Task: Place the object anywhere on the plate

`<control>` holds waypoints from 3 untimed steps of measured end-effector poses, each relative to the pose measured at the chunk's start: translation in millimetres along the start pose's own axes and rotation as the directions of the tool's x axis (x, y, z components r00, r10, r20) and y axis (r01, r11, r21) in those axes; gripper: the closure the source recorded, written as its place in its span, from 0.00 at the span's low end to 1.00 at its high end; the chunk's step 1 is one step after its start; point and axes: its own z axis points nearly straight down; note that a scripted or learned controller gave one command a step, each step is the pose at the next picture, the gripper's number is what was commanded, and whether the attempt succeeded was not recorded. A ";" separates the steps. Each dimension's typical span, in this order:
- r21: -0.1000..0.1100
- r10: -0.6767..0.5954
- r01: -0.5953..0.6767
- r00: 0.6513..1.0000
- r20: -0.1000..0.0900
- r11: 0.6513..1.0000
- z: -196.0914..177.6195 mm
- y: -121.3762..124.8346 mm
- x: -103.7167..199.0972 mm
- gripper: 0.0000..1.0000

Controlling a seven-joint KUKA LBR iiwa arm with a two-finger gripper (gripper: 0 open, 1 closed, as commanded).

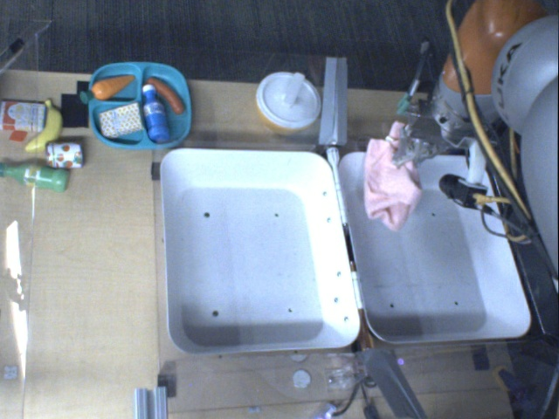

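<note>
A pink cloth [389, 188] hangs in a crumpled bunch over the upper left part of the right bin [454, 295]. Its top end is pinched in my gripper [403, 147], which is shut on it and reaches in from the right. A blue divided plate [177, 85] sits on the bench at the far left, beyond the left bin [253, 251]. It holds a carrot, a sausage, a blue bottle and a patterned square item. The cloth hides part of the fingers.
A round white lidded dish [288, 101] stands on the bench behind the gap between the bins. A banana [45, 127], a small can [64, 154], a green bottle [35, 176] and a carton [19, 116] lie at the far left. Cables [476, 195] trail over the right bin's upper right.
</note>
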 end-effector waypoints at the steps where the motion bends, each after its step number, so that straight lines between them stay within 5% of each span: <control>1: -0.001 -0.009 0.009 1.000 0.000 1.000 -18.6 1.1 1.6 1.00; 2: 0.000 -0.402 0.402 0.916 -0.002 0.916 -6.5 -28.6 39.3 1.00; 3: -0.003 -0.729 0.729 0.685 0.001 0.685 -1.5 -55.3 75.8 1.00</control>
